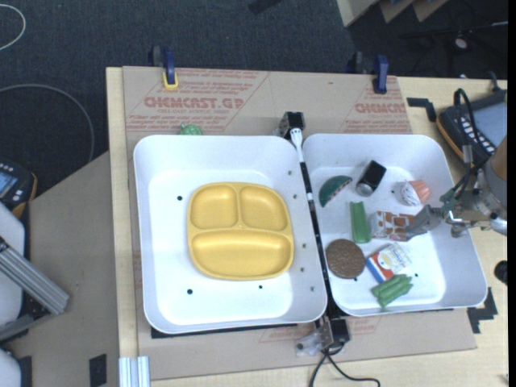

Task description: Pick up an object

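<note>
The right bin point(451, 176) holds several small objects. A watermelon slice point(333, 188) and a black cylinder point(370, 176) lie at its back. An orange and white item point(414, 192) sits beside them. In the middle are a green cucumber piece point(359, 222) and a red and white packet point(389, 224). A brown round cookie point(346, 258), a white packet with blue and red point(389, 260) and a green bean pod point(393, 289) lie at the front. My gripper point(415, 224) reaches in low from the right, with its tip over the right end of the red and white packet.
The left bin point(161, 168) bears a yellow divided plate point(239, 230). A black divider strip point(305, 192) runs between the bins. Blue clamps point(168, 59) point(380, 65) hold the cardboard at the back. A black device point(472, 127) lies at the right rear.
</note>
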Robot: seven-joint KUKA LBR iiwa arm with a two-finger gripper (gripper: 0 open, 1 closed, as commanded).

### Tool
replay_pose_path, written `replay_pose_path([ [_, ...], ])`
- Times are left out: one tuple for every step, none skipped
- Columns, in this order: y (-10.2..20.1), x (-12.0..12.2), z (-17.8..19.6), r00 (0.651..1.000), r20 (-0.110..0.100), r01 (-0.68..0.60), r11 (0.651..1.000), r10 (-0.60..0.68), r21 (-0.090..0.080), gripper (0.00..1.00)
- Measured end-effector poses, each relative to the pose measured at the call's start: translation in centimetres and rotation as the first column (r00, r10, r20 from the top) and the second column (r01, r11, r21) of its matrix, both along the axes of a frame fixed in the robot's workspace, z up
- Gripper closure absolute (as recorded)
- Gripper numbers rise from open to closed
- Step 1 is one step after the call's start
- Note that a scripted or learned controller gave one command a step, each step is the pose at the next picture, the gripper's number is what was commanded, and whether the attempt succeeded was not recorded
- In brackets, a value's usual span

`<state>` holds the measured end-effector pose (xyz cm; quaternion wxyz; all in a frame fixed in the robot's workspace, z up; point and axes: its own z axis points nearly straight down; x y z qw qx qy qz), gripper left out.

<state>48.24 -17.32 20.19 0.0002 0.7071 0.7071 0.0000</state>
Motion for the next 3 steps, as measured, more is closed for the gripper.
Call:
replay_pose_path([
  [5.9, 0.0, -11.8, 1.000, 0.012, -0.002, 1.000, 0.002, -0.007, 0.00],
  [3.2, 0.0, 7.7, 1.000, 0.019, 0.000, 1.000, 0.001, -0.006, 0.00],
  [7.4, 0.1, -11.8, 1.000, 0.014, -0.001, 1.000, 0.001, -0.005, 0.00],
])
